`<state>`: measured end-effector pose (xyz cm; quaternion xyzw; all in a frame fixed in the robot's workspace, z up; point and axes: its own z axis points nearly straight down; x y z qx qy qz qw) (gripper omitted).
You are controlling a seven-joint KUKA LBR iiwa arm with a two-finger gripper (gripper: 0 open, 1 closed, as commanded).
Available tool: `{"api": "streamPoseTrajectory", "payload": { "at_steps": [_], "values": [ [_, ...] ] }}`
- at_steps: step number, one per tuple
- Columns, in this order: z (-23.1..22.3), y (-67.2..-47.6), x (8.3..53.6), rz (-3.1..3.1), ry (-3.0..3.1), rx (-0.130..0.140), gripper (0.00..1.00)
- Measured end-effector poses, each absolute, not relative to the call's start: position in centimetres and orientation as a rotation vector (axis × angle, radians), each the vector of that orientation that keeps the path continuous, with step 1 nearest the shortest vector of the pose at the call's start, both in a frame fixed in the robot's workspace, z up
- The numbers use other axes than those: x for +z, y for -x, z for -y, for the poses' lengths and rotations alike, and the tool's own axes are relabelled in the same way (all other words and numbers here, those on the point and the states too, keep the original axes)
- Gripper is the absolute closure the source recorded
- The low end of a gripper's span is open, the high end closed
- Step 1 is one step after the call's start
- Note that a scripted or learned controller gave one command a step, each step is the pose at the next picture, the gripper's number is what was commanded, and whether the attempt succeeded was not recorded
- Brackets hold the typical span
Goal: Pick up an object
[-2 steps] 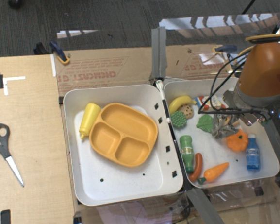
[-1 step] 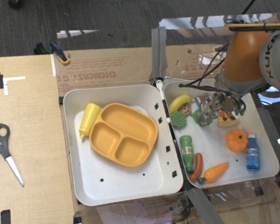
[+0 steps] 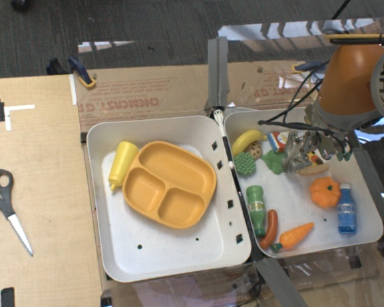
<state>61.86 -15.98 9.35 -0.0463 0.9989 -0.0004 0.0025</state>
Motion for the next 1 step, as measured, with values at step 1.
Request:
{"api": "streamPoseTrajectory", "payload": {
  "at_steps": [1],
  "values": [
    [9.80,-65.24,9.31,-3.133,0.132,0.000,0.00]
  ]
}}
